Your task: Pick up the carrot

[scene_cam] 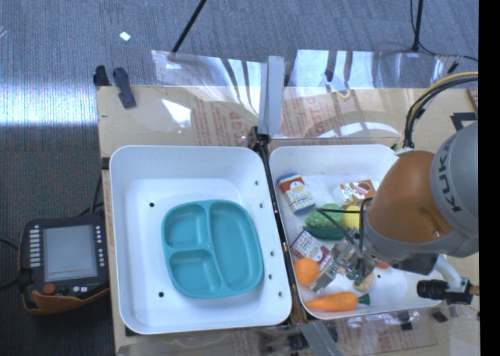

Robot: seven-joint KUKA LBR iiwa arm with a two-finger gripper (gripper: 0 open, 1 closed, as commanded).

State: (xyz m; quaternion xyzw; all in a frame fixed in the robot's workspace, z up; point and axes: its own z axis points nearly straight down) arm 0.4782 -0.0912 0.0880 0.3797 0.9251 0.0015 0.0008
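- The left bin (125, 190) holds a teal divided plate (212, 247).
- The right bin (344, 153) holds the small items; the arm (414, 198) reaches over it.
- The gripper (344, 267) hangs low among them; whether it is open or closed cannot be told.
- The carrot (334, 301) lies flat by the near wall, just below the gripper, beside an orange ball (306, 271).

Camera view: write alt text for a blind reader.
A grey and orange robot arm reaches into the right white bin, its gripper just above a carrot among toy groceries. The left bin holds a teal divided plate.
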